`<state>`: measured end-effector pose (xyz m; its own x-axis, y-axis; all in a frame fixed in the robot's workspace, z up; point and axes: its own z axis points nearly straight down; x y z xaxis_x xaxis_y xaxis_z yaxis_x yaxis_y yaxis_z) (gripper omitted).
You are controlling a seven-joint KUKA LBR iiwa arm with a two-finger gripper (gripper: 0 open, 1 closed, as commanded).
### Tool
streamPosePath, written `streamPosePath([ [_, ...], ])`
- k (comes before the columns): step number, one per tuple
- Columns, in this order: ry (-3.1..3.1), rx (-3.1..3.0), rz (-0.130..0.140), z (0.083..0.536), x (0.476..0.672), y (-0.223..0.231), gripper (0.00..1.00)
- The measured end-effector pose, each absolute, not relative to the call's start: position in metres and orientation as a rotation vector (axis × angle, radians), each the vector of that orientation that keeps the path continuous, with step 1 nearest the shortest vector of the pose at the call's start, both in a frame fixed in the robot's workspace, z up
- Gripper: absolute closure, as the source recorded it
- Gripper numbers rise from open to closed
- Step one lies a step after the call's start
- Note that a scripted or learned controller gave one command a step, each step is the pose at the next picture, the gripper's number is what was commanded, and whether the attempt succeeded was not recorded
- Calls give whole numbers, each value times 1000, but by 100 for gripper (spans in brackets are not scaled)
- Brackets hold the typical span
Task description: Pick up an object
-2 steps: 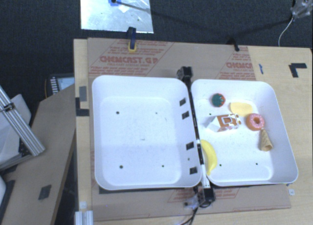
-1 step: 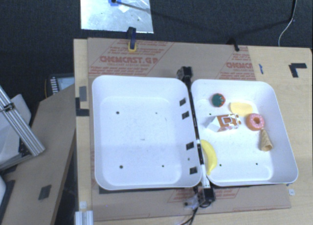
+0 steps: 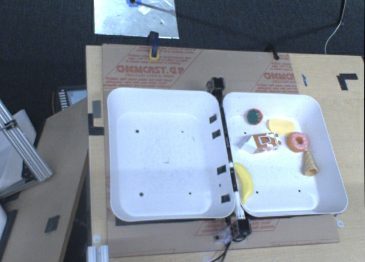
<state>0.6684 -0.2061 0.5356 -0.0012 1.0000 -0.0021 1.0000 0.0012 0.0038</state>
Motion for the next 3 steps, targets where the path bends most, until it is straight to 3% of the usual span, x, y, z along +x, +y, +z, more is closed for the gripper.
streamPosePath([
  [3,2226,2213,1,535,669,-205,100],
])
